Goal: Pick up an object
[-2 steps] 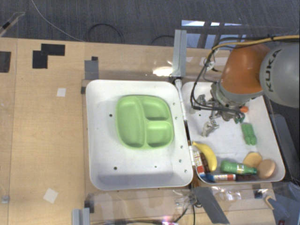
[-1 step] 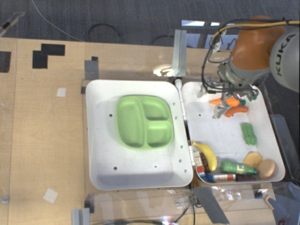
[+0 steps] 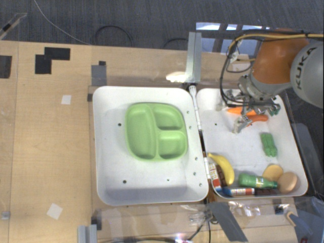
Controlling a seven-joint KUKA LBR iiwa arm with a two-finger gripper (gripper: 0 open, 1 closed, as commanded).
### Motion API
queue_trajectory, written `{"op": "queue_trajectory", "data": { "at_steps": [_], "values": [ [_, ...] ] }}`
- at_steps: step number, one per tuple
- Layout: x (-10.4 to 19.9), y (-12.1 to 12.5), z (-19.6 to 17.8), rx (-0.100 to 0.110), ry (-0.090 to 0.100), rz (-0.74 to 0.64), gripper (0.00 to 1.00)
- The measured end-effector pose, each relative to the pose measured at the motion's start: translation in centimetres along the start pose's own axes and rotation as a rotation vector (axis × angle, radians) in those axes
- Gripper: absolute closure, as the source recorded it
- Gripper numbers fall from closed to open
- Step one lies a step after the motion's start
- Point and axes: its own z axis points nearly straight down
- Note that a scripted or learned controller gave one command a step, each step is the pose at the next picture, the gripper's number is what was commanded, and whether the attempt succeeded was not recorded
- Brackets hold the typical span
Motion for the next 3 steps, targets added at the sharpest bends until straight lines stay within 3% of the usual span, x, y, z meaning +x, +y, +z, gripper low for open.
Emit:
{"op": "queue_trajectory", "data": {
  "at_steps": [1, 2, 3],
  "values": [
    [-0.5, 0.0, -1.6, 0.006, -0.014, -0.001, 1.0],
    [1.7, -3.4, -19.4, 0.01, -0.009, -0.086, 1.0],
    [9.1, -0.1, -8.3, -0.007, 0.008, -0.34, 1.0]
  ]
}}
